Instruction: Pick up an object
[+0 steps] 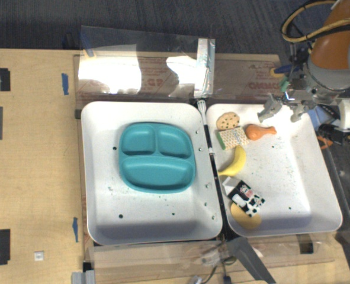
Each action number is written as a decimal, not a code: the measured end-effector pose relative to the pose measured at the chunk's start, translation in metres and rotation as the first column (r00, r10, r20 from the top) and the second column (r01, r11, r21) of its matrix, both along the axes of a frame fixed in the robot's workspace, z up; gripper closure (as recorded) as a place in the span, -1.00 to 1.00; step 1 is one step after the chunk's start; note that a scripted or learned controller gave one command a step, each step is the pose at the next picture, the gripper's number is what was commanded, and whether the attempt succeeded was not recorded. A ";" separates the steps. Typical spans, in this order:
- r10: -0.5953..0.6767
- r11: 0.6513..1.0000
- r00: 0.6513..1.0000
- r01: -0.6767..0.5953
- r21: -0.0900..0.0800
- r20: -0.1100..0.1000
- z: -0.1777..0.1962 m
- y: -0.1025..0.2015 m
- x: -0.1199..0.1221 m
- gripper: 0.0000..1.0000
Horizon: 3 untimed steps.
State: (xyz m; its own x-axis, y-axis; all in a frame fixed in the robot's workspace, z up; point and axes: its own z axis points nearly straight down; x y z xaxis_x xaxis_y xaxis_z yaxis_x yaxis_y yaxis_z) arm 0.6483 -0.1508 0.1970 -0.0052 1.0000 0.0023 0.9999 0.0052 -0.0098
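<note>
My gripper (282,115) hovers over the far edge of the right bin (299,176), fingers spread and nothing between them. Just in front of it, slightly left, an orange carrot-shaped toy (260,132) lies on the bin floor. Along the bin's left side sit a round cookie (227,121), a checkered waffle piece (233,137), and a yellow banana (235,161). Nearer the front lie a black-and-white block (246,195) and a tan round piece (244,216).
The left bin (100,206) holds a teal divided plate (157,157). A ridge (209,158) separates the two bins. A clear plastic sheet (145,70) lies behind them. The arm's orange band and cables (331,40) fill the upper right.
</note>
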 end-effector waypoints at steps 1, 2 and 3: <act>-0.101 0.995 0.995 0.101 -0.003 0.019 -0.092 0.038 -0.009 -1.00; -0.071 0.997 0.997 0.071 0.001 0.025 -0.101 0.016 0.012 -1.00; 0.000 1.000 1.000 0.000 -0.002 0.027 0.019 0.066 0.004 -1.00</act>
